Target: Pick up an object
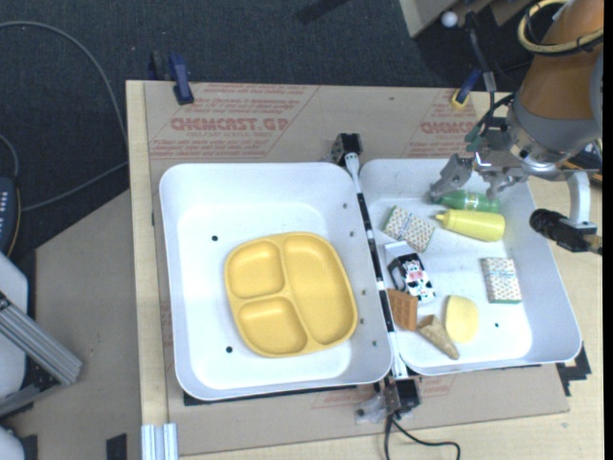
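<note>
Yellow divided tray (290, 292) fills left bin (182, 247); right bin (551, 305) holds toys.

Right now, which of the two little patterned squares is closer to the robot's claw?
The patterned square by the divider between bins, left of the yellow bottle. The other square lies farther below the gripper.

Two white bins, the left bin (182, 257) and the right bin (539, 329), are sitting side by side on a brown board (239, 123) (red lettering printed across it). A yellow divided plate (289, 293) is lying in the left one. A blue clamp (179, 77) is gripping the board's far-left corner, with a thin cable (96, 60) curving over the dark carpet (77, 151) beyond.
</note>
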`<state>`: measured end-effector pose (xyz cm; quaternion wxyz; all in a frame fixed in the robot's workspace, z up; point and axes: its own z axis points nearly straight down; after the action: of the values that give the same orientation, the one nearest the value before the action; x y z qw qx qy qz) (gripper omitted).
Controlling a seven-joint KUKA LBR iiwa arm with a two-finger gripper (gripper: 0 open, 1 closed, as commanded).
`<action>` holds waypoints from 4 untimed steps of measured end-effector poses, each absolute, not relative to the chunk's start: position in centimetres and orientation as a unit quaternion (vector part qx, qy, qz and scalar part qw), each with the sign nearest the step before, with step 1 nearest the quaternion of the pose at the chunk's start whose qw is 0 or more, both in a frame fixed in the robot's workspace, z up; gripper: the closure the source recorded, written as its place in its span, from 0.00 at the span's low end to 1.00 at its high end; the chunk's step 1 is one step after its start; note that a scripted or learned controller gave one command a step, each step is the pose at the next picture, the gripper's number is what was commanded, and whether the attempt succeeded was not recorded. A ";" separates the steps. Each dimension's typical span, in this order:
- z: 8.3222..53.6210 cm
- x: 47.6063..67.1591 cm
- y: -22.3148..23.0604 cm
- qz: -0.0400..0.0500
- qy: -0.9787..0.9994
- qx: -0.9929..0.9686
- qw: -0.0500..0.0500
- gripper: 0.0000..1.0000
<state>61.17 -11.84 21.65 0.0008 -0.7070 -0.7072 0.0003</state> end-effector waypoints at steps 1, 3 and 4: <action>8.9 63.5 -14.4 -0.002 -0.707 -0.707 -0.004 0.00; 8.8 58.0 -19.4 0.001 -0.707 -0.707 0.001 0.00; 8.4 53.8 -19.9 0.000 -0.707 -0.707 0.001 0.00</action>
<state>53.81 -19.92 8.44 0.0008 -0.7073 -0.7069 0.0002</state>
